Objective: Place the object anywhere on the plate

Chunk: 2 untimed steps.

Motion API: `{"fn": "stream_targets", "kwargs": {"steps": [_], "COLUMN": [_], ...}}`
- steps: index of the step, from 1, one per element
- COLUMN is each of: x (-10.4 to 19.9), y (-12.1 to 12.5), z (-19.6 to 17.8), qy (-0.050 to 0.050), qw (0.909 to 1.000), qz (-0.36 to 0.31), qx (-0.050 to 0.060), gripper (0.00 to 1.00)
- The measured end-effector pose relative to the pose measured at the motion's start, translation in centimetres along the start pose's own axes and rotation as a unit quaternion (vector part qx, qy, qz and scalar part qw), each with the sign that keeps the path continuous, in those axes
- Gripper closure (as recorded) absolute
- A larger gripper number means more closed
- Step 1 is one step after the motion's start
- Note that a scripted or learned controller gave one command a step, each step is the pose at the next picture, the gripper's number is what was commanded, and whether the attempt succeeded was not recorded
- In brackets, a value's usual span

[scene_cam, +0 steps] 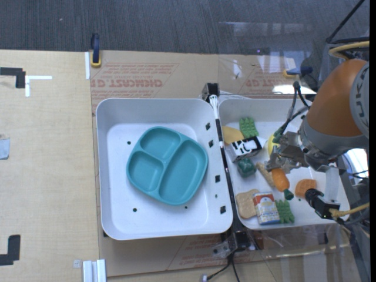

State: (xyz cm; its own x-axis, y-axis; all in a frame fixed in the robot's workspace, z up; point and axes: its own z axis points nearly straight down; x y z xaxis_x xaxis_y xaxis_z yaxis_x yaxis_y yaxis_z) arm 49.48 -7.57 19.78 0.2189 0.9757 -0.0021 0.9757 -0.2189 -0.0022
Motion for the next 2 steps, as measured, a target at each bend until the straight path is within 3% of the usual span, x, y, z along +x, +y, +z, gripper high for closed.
{"fn": "stream_targets", "kwargs": {"steps": [1, 2], "x": [6.4, 12.6], "y": [2.1, 0.2], "z": [-3.9, 0.8], "qy": [0.000, -0.001], "qw": [0.9991, 0.9928], "qz": [0.042, 0.120], "qx": [0.000, 0.004], "gripper": [1.00, 1.00]}}
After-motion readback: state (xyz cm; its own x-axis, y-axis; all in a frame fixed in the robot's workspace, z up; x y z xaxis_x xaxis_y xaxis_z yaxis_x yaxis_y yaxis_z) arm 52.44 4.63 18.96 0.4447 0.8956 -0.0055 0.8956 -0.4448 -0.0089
